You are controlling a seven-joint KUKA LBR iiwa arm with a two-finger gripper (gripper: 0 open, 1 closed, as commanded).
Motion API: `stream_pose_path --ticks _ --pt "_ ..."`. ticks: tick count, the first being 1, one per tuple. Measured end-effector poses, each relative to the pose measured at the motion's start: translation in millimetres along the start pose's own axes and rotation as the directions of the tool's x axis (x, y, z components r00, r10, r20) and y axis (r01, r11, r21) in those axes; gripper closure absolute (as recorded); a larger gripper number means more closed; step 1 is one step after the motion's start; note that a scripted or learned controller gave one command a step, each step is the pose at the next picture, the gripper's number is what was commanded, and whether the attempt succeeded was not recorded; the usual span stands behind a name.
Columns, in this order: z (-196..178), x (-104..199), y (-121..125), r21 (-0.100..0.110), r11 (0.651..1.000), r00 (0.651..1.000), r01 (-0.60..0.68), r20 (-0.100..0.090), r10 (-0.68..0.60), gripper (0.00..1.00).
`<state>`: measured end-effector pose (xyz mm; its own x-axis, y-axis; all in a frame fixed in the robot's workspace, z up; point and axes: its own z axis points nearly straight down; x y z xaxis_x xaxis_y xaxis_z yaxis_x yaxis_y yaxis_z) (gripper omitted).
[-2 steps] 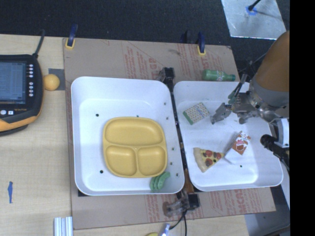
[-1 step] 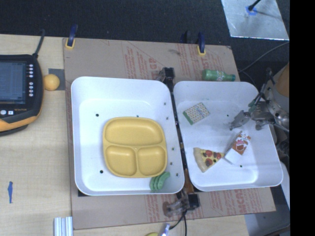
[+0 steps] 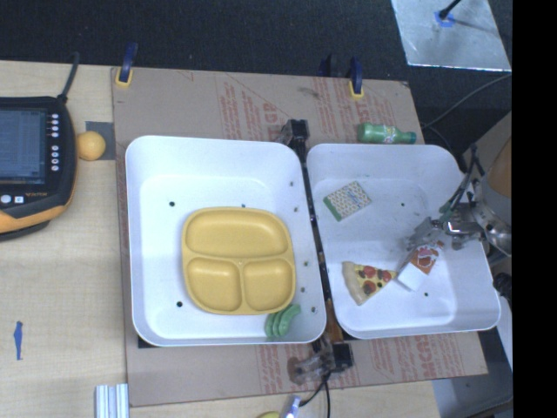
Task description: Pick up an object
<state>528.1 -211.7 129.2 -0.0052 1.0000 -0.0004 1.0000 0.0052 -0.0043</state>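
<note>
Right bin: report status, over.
Gripper low in right bin, above small red-and-white box. Nothing visibly held. Pizza slice beside box; card apart.

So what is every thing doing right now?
Yellow tray: flat, right way up, left bin.
Green toy: against the tray's corner.
Pizza slice: flat, right bin.
Patterned card: flat, right bin.
Green bottle: on its side, outside the bins.
Gripper: low over a small red-and-white thing.

Faint red print on the cardboard sheet, unreadable.
</note>
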Motion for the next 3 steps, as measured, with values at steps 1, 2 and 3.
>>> stream_pose_path --ticks 1,2,3 --pt "6.8 -0.2 51.8 -0.003 1.000 1.000 -0.002 -0.001 0.002 0.00" --pt "32.2 98.6 132.2 -0.011 1.000 1.000 0.002 -0.001 -0.002 0.00" --pt "20.8 98.6 132.8 -0.011 1.000 1.000 0.004 -0.002 -0.004 1.00"
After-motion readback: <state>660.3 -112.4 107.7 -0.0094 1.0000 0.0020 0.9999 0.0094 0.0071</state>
